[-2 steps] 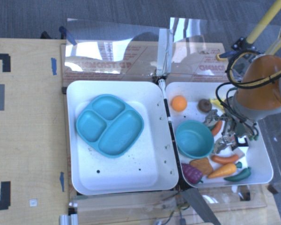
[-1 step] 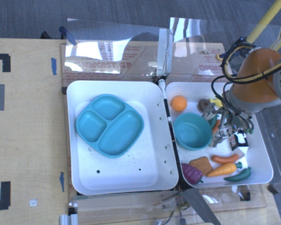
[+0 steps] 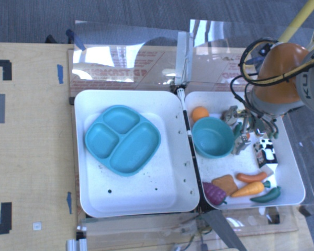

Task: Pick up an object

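My gripper hangs low in the right bin, just to the right of a teal bowl, under the arm's orange band. An orange ball lies behind the bowl. A black-and-white toy lies to the right of the gripper. Along the front of the bin lie an orange carrot, a red-orange sausage, a green pepper, a tan slice and a purple piece.
The left bin holds a blue divided plate. A ridge separates the two bins. Clear plastic sheets stand behind them. Black cables loop at the wrist.
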